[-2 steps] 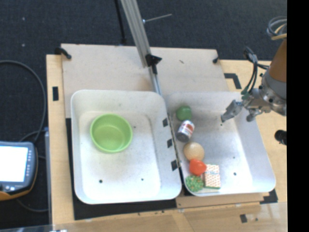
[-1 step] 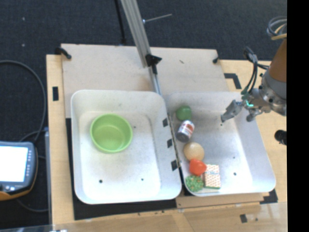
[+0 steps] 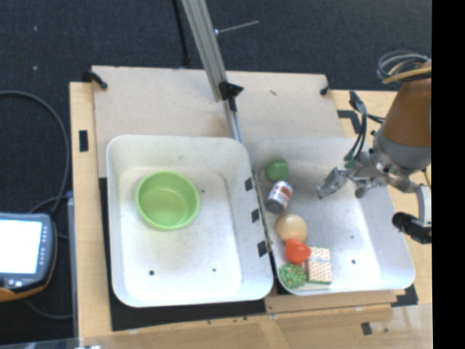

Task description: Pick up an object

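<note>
In the right bin, along its left wall, lie a green ball, a small tin can on its side, a pale yellow ball, a red piece, a green leafy piece and a pink-and-white patterned block. My gripper hangs over the upper middle of that bin, to the right of the can and apart from it. Its two fingers stand spread, open, with nothing between them. The arm's orange band rises behind it at the right.
The left bin holds a light green bowl. A slanted metal post stands behind the bins, ending near their shared wall. A tablet and cables lie off the bench at the left.
</note>
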`<state>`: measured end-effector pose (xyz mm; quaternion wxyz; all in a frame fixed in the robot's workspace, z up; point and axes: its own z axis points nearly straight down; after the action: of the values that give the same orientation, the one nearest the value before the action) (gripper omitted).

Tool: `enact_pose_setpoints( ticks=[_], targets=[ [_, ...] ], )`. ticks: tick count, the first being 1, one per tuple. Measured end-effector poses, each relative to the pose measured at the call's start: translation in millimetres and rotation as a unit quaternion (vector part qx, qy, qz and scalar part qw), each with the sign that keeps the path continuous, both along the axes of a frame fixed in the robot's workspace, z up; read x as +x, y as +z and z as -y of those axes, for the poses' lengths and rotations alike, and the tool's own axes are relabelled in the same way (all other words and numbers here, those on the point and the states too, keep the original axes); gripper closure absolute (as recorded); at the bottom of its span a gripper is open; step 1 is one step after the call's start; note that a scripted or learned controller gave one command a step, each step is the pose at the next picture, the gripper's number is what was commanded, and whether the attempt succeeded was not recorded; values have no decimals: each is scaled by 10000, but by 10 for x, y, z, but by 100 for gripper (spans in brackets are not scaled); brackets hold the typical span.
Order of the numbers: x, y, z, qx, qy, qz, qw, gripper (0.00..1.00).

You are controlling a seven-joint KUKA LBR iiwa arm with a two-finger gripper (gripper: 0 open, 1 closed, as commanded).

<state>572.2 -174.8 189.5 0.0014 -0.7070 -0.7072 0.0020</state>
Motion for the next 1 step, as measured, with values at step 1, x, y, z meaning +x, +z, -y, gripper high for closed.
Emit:
enact_pose_setpoints(
  ticks=[1],
  targets=[
    [18, -621, 52, -3, -5, -3, 10000, 0]
  ],
)
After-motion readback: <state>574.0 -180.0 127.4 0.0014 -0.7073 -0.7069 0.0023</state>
